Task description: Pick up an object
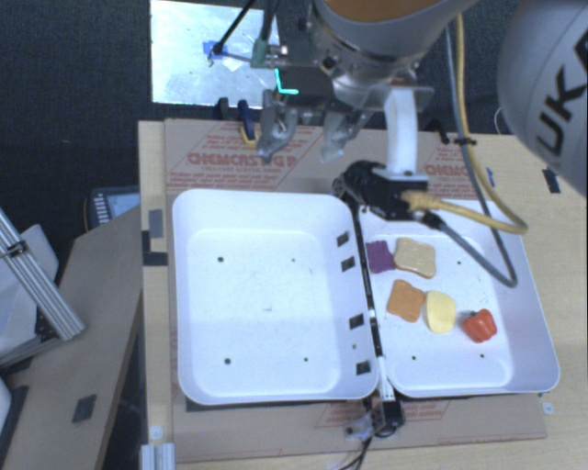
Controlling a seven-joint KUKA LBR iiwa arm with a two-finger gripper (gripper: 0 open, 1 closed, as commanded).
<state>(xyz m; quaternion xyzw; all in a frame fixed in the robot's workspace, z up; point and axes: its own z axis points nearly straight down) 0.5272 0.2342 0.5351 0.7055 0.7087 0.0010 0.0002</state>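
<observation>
Above the bench's point(156, 303) far edge, arm point(386, 27) pointing down, end effector point(301, 139) spread wide, unladen.

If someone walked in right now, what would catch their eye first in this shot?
Probably the cluster of small items in the right bin: a purple piece, a tan slice, an orange piece, a yellow piece and a red piece. Next, the claw hanging open above the far edge of the left bin.
</observation>
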